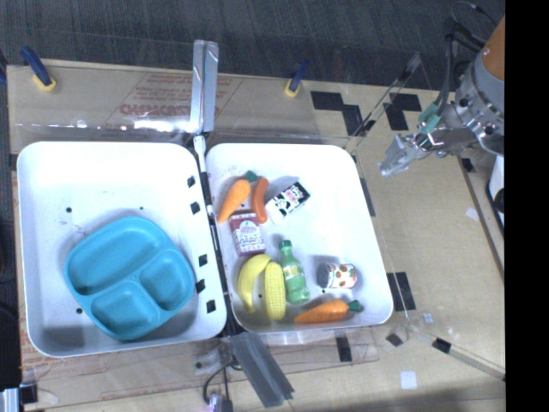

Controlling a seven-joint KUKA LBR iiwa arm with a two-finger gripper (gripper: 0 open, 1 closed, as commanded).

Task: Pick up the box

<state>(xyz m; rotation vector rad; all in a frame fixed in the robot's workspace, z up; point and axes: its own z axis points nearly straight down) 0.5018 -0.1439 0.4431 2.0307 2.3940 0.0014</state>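
Box (287, 200) in right bin (364, 230) among carrots, corn, bottle; blue tray (129, 277) in left bin (43, 196); fingers' (396, 160) state unclear.

Tan bench (429, 230) w/ two white bins (34, 230) (360, 230) side by side.

red print on the bench (159, 101) behind the bins, too blurred to read

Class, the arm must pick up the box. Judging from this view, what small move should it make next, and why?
Probably swing the gripper left and inward over the right bin, towards the black-and-white box. The gripper hangs outside the bin's right rim, apart from the box, which lies beside the carrots.
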